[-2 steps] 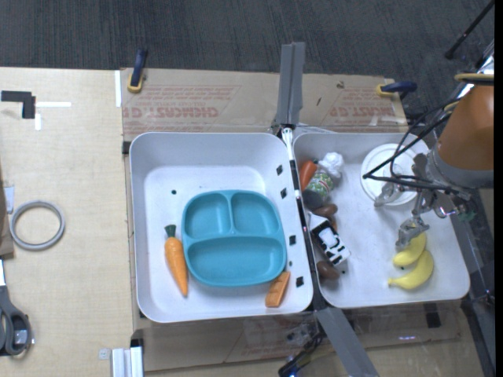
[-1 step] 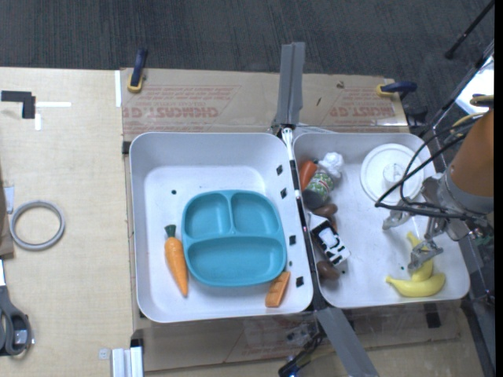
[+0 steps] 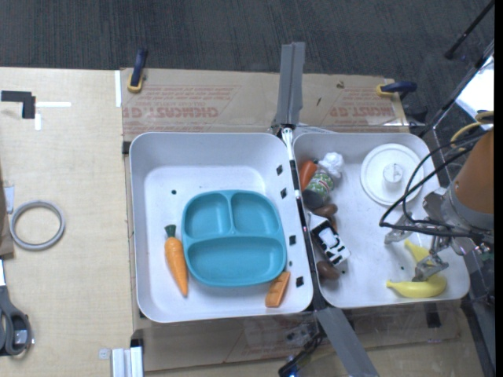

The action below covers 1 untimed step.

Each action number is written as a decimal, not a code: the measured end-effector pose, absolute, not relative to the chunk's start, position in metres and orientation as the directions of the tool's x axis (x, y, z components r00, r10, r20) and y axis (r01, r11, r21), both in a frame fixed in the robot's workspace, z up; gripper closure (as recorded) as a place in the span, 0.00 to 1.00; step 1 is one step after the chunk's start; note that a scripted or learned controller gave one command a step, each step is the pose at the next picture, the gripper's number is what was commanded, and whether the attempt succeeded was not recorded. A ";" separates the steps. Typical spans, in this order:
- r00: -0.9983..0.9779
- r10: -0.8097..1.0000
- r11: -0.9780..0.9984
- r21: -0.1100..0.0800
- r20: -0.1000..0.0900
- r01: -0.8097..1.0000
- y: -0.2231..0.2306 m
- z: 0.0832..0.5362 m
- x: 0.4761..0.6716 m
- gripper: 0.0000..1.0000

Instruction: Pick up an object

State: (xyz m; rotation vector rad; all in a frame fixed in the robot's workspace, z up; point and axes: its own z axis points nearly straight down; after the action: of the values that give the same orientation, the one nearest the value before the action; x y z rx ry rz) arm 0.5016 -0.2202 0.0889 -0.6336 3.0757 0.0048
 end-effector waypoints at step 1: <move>-0.884 -0.467 0.884 -0.004 -0.014 -0.467 -0.217 0.092 0.492 0.00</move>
State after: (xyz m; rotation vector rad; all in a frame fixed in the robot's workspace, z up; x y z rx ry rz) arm 0.4924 -0.2166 0.0921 -0.7527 3.0347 -0.0002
